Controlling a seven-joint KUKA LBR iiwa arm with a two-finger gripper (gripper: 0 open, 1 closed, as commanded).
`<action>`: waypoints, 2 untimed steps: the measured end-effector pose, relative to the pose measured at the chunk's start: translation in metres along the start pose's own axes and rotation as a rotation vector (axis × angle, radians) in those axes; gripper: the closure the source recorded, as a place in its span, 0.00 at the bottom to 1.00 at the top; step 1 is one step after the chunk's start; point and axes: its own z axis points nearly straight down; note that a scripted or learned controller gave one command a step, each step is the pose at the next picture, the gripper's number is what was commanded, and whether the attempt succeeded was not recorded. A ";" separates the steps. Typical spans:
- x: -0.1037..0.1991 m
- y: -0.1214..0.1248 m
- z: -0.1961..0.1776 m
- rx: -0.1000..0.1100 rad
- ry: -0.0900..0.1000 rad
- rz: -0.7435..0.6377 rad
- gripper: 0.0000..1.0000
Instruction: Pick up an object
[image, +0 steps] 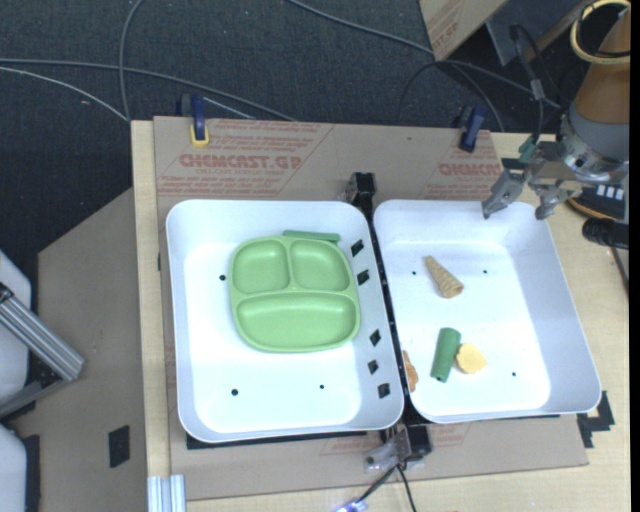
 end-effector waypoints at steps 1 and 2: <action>0.001 0.003 -0.009 -0.015 -0.003 -0.003 0.00; 0.005 0.003 0.054 -0.008 -0.002 -0.005 0.00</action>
